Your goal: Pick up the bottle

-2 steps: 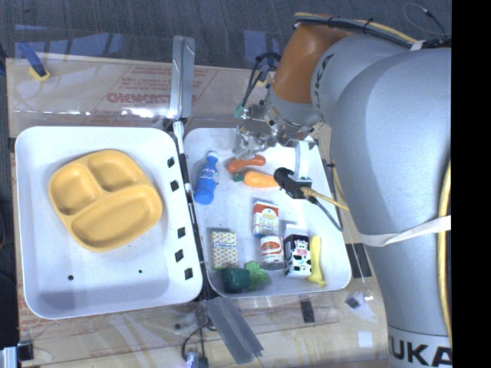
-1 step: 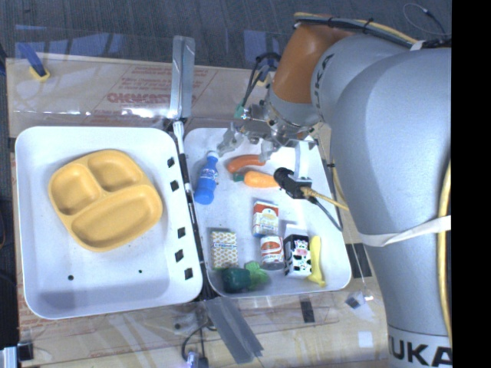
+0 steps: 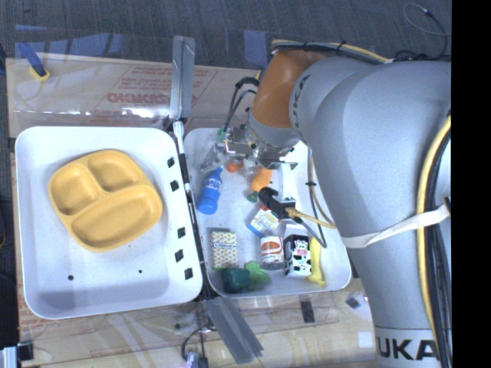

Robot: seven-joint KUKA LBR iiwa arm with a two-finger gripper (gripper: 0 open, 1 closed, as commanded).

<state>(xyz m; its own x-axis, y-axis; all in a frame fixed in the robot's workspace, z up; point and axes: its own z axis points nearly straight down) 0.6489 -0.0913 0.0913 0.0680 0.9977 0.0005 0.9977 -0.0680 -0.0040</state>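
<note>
Gripper (image 3: pixel 239 150) sits low over the upper part of the right bin (image 3: pixel 337 278), at the end of the grey arm (image 3: pixel 376 129) that comes in from the right and covers much of that bin's right side. Whether it is open or closed cannot be told from this angle, since the wrist and the orange band (image 3: pixel 278 90) hide most of it, and nothing can be seen held by it.

Largest after the arm are the 2 white bins. The left bin (image 3: pixel 46 282) holds a yellow divided plate (image 3: pixel 103 198) with 3 compartments, lying flat toward the upper left of the bin floor.

The right bin is crowded. The blue bottle (image 3: pixel 209 191) lies near the bin's left wall, just below and slightly left of the gripper, tilted with its darker blue end toward the bottom and its paler end pointing up toward the gripper. It is close to the gripper, but contact cannot be made out.

An orange object (image 3: pixel 262 179) shows just beneath the wrist. Below it lies a small blue and white packet (image 3: pixel 263 221). Along the bottom of the bin, from left to right, are a patterned box (image 3: pixel 223 248), a green object (image 3: pixel 242 277), a small can with a red label (image 3: pixel 271 251), a black and white carton (image 3: pixel 298 256), and a yellow object (image 3: pixel 315 267) against the arm's side.
</note>
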